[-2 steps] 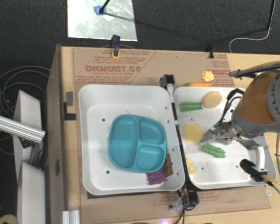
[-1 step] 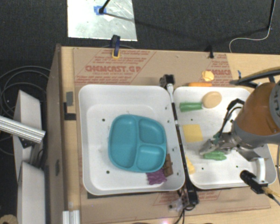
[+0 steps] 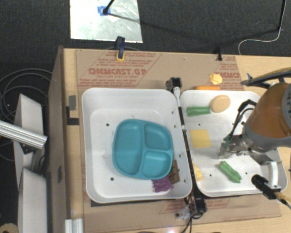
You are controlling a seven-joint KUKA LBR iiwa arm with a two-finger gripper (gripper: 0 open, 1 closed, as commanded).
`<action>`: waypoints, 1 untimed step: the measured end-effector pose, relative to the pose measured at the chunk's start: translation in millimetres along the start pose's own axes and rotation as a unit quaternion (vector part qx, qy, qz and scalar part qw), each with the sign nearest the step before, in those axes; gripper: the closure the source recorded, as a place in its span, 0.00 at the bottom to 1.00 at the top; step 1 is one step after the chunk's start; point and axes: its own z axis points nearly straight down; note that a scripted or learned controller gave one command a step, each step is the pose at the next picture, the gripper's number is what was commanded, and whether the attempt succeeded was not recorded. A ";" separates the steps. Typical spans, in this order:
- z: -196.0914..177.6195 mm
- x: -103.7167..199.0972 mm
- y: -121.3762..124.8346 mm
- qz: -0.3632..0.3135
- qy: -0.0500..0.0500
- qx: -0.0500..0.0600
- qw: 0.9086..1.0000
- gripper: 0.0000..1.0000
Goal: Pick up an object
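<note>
My gripper [image 3: 227, 149] hangs low over the right bin [image 3: 247, 191], its arm coming in from the right. Just below it lies a green oblong piece [image 3: 230, 171], apart from the gripper. A yellow square block [image 3: 201, 139] sits to the gripper's left. Further back are a green stick [image 3: 198, 111] and a tan round piece [image 3: 220, 103]. An orange carrot-like piece [image 3: 208, 87] rests on the bin's far rim. A small yellow bit [image 3: 197, 172] lies by the divider.
The left bin [image 3: 99, 110] holds a teal divided plate [image 3: 143, 148], with a purple piece [image 3: 161, 184] and a brown piece [image 3: 175, 173] at its front right. Cables run over the bench behind.
</note>
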 end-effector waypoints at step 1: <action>0.3 0.2 -0.2 0.000 0.000 0.000 1.000 0.00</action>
